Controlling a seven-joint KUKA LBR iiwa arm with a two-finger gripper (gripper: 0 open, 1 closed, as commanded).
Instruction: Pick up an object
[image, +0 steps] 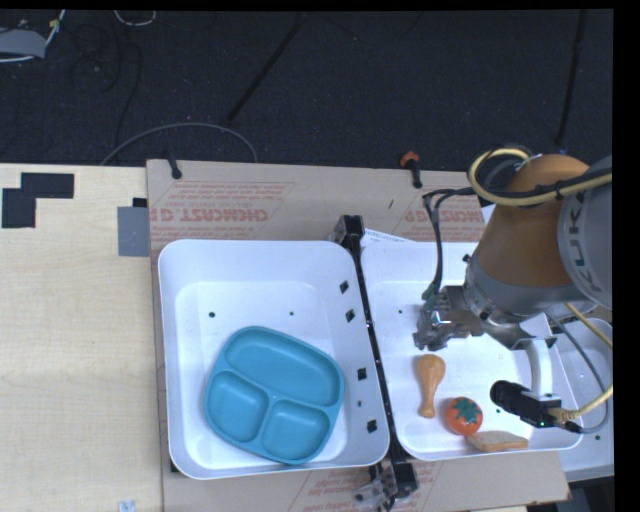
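**Camera view: pincer low in the right bin, above a toy drumstick**

Camera view looks down on a table carrying two shallow white bins side by side. Largest of the loose things is a blue divided plate lying flat in the left bin; being broad, stiff and smooth, it would likely be awkward to pinch except at its rim.

Right bin holds the smaller pieces. A tan toy drumstick lies lengthwise near the bin's middle, fat end up, thin end toward the near wall. It looks like light, hard plastic, probably a little slippery; its narrow shaft below the bulb seems the best place to close on, across its width.

Near the bin's front sits a small red-orange toy tomato, round and likely to roll or squirt out unless taken squarely across its middle. Just beside it, at the front wall, lies a flat pale bread-like piece, thin and hard to get under.

The pincer hangs just above the drumstick's fat end; whether it is spread or closed cannot be made out, and nothing is seen held in it.
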